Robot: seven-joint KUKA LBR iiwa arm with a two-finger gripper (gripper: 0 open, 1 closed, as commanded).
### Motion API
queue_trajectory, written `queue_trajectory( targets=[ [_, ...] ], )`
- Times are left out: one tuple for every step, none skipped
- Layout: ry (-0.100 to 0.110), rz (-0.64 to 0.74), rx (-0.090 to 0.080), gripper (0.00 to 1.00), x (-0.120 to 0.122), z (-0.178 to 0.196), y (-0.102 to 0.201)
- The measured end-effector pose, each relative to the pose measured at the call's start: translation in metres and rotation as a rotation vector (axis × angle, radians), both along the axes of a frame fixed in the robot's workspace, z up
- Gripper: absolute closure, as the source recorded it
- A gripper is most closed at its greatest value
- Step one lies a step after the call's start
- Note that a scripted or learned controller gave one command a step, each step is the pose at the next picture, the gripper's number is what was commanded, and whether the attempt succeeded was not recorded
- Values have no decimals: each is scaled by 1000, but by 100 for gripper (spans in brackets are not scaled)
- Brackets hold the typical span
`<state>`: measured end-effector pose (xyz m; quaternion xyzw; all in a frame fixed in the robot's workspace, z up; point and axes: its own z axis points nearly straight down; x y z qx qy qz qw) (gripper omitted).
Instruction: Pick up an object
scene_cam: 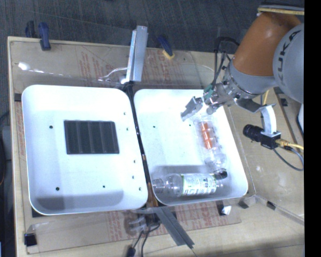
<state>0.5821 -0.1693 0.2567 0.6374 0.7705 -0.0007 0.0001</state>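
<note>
Arm: grey, orange-banded, reaching in from 3 o'clock, wrist angled down-left.
Pincer: spread, nothing between, above clear plastic bottle with orange label.

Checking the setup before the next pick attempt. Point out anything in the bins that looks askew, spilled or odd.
Nothing spilled or visibly broken. Two clear plastic bottles lie toppled in the right bin: one with an orange label runs along the right wall, another with a white label lies along the near wall. The left bin holds a flat dark ribbed panel.

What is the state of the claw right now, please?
Claw: cannot be told; it hangs over the right bin, above the orange-labelled bottle, with nothing seen in it.
</note>
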Motion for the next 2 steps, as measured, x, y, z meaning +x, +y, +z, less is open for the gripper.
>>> queue_trajectory(
  targets=[
    [1, 3, -1, 100, 1, 10, 0],
    [1, 3, -1, 0, 1, 10, 0]
  ],
)
